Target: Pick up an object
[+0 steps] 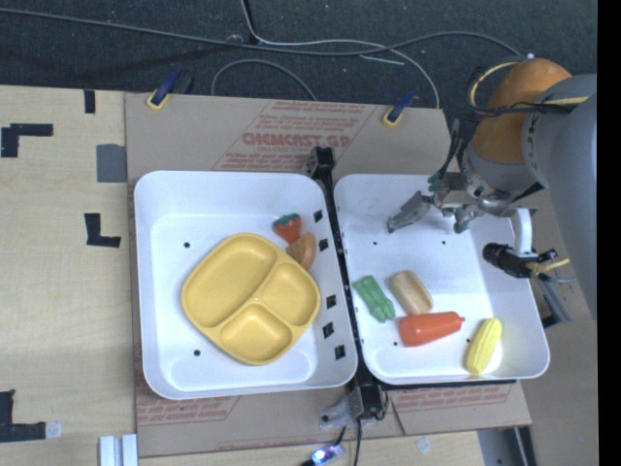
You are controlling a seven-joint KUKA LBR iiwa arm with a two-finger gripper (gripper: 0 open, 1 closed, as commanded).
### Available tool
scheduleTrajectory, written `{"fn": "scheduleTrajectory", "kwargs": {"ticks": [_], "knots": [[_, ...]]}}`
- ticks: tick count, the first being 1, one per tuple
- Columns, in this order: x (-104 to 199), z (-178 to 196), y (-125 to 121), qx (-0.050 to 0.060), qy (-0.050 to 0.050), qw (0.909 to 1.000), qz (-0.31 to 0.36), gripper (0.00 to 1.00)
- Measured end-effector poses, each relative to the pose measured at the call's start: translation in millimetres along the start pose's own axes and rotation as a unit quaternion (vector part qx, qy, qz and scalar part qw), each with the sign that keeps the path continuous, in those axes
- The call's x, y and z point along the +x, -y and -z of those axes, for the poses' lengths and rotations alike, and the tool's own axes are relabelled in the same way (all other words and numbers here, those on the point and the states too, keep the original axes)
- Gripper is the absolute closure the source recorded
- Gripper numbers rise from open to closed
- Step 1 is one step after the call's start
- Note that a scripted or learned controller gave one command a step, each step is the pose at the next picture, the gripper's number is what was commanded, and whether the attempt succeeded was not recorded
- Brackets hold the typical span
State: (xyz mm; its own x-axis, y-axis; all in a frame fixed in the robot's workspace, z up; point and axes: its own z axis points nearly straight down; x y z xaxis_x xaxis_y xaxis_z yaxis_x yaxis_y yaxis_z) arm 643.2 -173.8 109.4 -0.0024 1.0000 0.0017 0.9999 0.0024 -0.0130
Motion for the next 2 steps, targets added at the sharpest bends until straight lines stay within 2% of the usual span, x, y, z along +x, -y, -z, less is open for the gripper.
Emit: {"fn": "scheduleTrajectory", "kwargs": {"ticks": [1, 2], "knots": [[0.0, 8.7, -0.9, 0.001, 0.000, 1.0000, 0.001, 1.00], [0.3, 46.3, -2.5, -0.005, 0.000, 1.0000, 0.000, 1.00]]}}
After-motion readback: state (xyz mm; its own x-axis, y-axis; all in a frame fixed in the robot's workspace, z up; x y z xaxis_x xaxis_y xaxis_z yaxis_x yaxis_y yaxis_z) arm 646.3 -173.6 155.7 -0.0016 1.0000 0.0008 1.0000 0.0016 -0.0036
